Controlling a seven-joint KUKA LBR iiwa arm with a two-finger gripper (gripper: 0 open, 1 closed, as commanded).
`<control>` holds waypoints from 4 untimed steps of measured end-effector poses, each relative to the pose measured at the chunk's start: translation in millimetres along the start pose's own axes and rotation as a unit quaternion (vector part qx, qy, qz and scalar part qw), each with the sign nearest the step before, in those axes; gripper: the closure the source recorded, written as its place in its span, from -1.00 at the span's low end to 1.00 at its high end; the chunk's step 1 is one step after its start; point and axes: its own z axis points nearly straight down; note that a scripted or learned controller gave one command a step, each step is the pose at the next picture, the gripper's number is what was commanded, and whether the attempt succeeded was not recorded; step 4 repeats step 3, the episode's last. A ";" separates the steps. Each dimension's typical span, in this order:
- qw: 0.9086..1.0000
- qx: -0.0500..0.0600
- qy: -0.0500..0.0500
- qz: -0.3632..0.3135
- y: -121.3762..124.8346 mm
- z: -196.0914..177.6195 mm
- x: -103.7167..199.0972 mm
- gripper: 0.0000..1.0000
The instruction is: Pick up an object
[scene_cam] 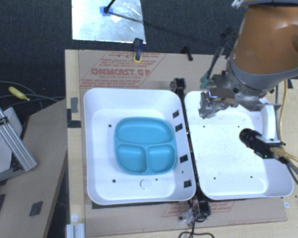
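Note:
A light blue plate with three compartments lies flat in the middle of the left white bin. My gripper hangs over the far left corner of the right white bin, close to the divider between the bins. It is well to the right of the plate and apart from it. I see nothing between the gripper and the bin floor.
The grey arm with its orange band covers the far right part of the right bin. Both bins rest on a cardboard sheet. A shiny foil sheet lies beyond it, and a metal frame stands at the left.

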 end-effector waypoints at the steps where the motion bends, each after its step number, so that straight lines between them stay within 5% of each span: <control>1: 1.000 -0.009 0.003 -0.004 -23.5 -133.7 23.4 1.00; 3: 1.000 -0.001 0.000 -0.001 -22.9 -58.4 9.7 1.00; 4: 1.000 -0.001 0.000 -0.001 -22.9 -58.4 9.7 1.00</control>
